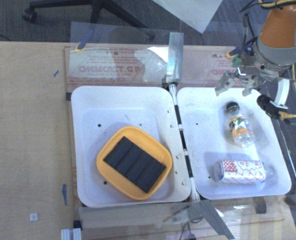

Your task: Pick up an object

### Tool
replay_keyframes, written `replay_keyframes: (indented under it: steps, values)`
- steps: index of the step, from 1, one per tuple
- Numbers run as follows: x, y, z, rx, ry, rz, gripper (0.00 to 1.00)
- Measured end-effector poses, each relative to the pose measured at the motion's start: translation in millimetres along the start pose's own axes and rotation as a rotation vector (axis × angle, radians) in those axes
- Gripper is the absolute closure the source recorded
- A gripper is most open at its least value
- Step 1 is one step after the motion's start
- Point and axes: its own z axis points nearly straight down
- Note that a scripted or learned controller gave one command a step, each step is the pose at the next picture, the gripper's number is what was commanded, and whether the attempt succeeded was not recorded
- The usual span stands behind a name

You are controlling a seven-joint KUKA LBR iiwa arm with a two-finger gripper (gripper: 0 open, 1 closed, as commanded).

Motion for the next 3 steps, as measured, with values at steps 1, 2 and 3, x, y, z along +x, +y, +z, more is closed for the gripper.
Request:
replay_keyframes:
  steps: [1, 2, 3]
  values:
    - [-56, 17, 64, -0.001, -0.001, -0.16, 0.0]
    - [-73, -3, 151, -0.007, -0.003, -0.269, 0.0]
    - [-74, -1, 138, -0.013, -0.005, -0.266, 1.0]
